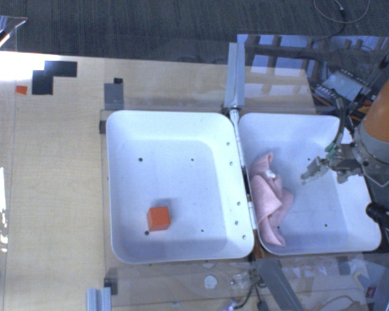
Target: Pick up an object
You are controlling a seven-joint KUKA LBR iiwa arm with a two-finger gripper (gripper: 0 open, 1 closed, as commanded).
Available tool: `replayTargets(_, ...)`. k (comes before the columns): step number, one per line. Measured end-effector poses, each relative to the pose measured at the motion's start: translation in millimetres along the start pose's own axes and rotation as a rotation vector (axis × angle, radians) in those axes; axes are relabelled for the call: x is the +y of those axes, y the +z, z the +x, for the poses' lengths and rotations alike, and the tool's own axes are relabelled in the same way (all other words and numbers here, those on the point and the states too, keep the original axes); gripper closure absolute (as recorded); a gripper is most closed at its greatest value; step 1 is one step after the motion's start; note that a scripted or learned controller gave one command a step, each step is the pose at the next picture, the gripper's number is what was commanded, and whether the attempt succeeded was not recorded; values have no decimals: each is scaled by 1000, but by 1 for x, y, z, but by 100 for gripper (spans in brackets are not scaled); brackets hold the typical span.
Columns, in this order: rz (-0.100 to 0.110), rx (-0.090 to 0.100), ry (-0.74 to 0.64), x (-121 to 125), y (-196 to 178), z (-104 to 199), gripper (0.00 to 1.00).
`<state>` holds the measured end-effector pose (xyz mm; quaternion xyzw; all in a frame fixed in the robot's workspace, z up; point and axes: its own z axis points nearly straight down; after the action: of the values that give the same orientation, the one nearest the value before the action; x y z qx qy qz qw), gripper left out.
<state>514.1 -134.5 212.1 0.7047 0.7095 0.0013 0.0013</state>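
Note:
A small orange cube (159, 218) rests on the floor of the left bin (123, 173), toward its front left. A crumpled pink cloth (270, 196) lies along the left wall of the right bin (356, 235). My gripper (316, 168) hangs over the middle of the right bin, a little right of the cloth and apart from it. Its fingers point left, and nothing shows between them.
A grey metal divider post (235, 76) stands behind the seam between the two bins. The arm's orange band (384, 112) and grey wrist come in over the right bin's right rim. Light wooden bench surface lies to the left of the bins.

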Motion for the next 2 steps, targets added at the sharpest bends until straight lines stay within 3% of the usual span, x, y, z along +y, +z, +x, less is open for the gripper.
replayTargets(1, -7, -1, -65, 19, 115, 27, 0)
replayTargets(2, -12, -3, -234, 96, 122, 43, 0)
